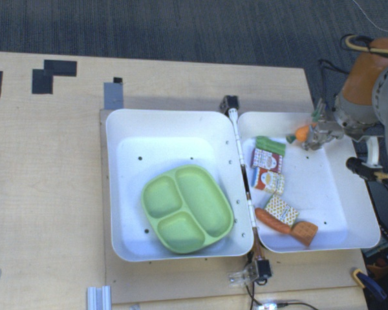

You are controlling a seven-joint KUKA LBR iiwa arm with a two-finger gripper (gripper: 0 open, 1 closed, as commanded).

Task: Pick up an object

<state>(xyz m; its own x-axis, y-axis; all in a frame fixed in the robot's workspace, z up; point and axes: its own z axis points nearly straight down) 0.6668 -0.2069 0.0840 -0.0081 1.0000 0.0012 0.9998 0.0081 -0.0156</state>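
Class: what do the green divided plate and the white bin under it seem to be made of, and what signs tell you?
Green divided plate: probably moulded plastic, matt to satin; even colour, rounded rims, three pressed compartments.
Left white bin: likely thin formed plastic, smooth and slightly glossy; soft rounded corners and faint sheen. Neither material is certain from looks alone.

A robotics lab: a plywood surface (45, 173) with black marker patches, two clamped white bins (126, 173), loose cabling, grey carpet (181, 18).
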